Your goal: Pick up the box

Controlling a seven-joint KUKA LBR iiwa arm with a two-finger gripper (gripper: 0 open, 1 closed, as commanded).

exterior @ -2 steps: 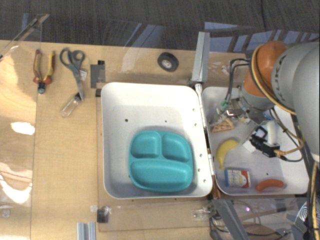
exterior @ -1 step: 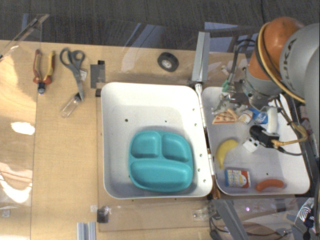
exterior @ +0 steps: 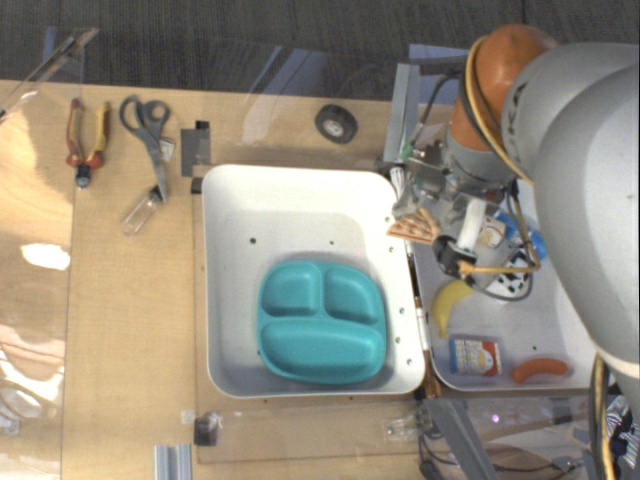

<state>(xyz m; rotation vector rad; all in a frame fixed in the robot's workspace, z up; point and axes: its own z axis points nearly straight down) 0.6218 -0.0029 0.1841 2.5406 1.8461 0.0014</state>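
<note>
Two white bins sit side by side on the tabletop (exterior: 120, 298). Far left on the wood lie red-handled pliers (exterior: 84, 140) and scissors (exterior: 146, 133), with a roll of black tape (exterior: 336, 123) farther along near the top. The left bin (exterior: 230, 268) carries a teal divided plate (exterior: 323, 320). Above the seam between the bins hangs the pincer (exterior: 420, 208), with a tan waffle-patterned piece (exterior: 413, 230) just beneath it; whether it is spread or pressed together I cannot tell. In the right bin (exterior: 560, 353) lie a banana (exterior: 449, 305), the box (exterior: 473, 355), small, with a red and blue label, near the front wall, and an orange sausage-shaped item (exterior: 541, 370) beside it. The grey arm (exterior: 580, 148) covers the bin's far side.
</note>
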